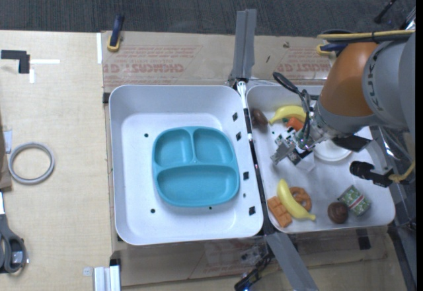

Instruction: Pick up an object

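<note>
Camera view, from above at a slant.

Left bin (125, 170): holds one blue plate (196, 166) with three compartments, lying flat near the bin's middle.

Right bin (378, 217): holds the loose items.
- Banana (294, 200), lower middle, lying on a slant across a round brown pastry (303, 196).
- Orange block (278, 211), touching the banana's lower left end.
- Second banana (288, 113), upper part of the bin, just above the gripper.
- Dark item (259, 118) beside the second banana's left end, near the bin wall; too small to tell what it is.
- Orange piece (295, 124) just below the second banana, partly hidden by the gripper.
- Brown ball (338, 212), lower right.
- Green-and-red can (356, 200), tilted, just right of the ball.
- White dish (330, 151), partly under the wrist.

Gripper (285, 151): low in the right bin, pointing left. Whether the fingers are spread or pressed together cannot be told; nothing visibly sits between them. The lower banana lies below the fingertips, apart from them; the second banana lies near, just above.

Bench (53, 230), left of the bins: a grey tape ring (30, 163).
</note>
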`<state>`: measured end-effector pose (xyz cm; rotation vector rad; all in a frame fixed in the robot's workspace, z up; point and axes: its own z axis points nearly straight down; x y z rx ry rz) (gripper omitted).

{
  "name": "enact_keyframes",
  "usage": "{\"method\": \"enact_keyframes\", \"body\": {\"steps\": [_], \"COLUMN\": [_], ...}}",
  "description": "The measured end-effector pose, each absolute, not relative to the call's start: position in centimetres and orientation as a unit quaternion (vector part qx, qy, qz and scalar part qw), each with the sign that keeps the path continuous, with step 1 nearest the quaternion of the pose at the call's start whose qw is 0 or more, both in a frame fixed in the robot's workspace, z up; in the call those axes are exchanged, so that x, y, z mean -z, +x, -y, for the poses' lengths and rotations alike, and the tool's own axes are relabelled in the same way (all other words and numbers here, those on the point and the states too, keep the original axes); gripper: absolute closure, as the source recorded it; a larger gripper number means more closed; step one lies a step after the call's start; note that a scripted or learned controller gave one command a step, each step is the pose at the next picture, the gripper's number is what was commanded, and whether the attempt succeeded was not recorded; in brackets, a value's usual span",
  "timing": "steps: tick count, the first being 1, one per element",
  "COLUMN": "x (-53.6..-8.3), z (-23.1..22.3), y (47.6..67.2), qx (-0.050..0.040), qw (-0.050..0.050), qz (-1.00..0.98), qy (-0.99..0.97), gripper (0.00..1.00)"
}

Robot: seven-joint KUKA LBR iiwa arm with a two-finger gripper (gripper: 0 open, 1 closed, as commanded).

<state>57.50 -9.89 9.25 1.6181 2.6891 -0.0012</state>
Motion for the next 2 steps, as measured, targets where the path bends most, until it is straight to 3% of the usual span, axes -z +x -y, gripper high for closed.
{"method": "enact_keyframes", "body": {"steps": [1,2], "x": [-9.23,-10.11], "z": [10.27,10.37], "y": [55.19,55.21], "qx": [0.0004,0.0012], "qw": [0.001,0.001], "qz": [-0.799,-0.8], "qy": [0.601,0.601], "gripper": [0.0,1.0]}}
